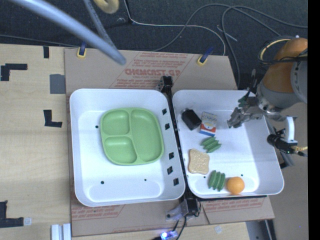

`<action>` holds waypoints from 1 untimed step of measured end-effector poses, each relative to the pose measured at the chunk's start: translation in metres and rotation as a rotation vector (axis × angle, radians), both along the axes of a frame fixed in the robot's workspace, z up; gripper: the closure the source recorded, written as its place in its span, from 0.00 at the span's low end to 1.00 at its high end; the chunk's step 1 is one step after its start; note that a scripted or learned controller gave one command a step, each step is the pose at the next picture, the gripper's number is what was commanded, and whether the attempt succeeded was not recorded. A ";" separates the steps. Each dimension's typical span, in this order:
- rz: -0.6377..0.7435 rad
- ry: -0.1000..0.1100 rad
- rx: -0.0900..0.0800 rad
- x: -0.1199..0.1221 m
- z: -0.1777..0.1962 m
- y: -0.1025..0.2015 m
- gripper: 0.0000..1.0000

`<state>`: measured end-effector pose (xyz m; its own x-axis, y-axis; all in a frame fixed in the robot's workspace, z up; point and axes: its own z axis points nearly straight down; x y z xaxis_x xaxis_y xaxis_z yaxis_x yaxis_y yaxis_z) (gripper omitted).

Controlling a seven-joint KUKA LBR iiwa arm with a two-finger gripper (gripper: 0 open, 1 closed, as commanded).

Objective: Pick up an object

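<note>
Gripper, its finger state impossible to tell, hangs over the right bin's upper right, apart from the orange at the bin's lower edge.

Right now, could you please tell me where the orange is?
In the camera view, the orange lies in the right bin, near its front edge, just right of a green pea pod and below the slice of bread.
</note>
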<state>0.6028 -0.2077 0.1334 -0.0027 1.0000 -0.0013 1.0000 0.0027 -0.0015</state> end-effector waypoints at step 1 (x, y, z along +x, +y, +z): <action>0.000 -0.006 0.001 0.009 0.051 0.008 1.00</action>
